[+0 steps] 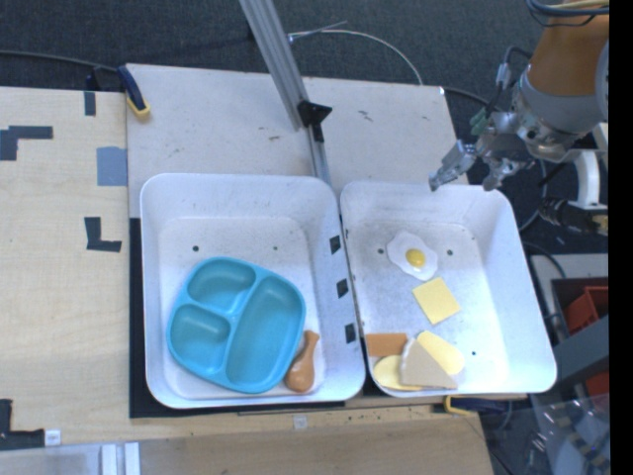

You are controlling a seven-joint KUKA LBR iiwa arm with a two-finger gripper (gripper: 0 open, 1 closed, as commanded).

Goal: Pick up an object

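My gripper (463,179) hangs over the far rim of the right bin (529,295), with its fingers spread and nothing between them. In that bin lie a fried egg (412,255), a yellow cheese square (436,300), an orange block (386,344) and a pale bread wedge (431,360) resting on a yellow disc (388,373). The egg is the nearest item, a little below and left of the gripper. The left bin (158,265) holds a blue divided plate (237,323) with a brown drumstick (304,362) at its right edge.
A slanted metal bar (277,52) runs from the top down to the gap between the bins. Cables (376,43) trail behind the right bin. A yellow-and-blue clip (135,92) lies at the bench's far left corner.
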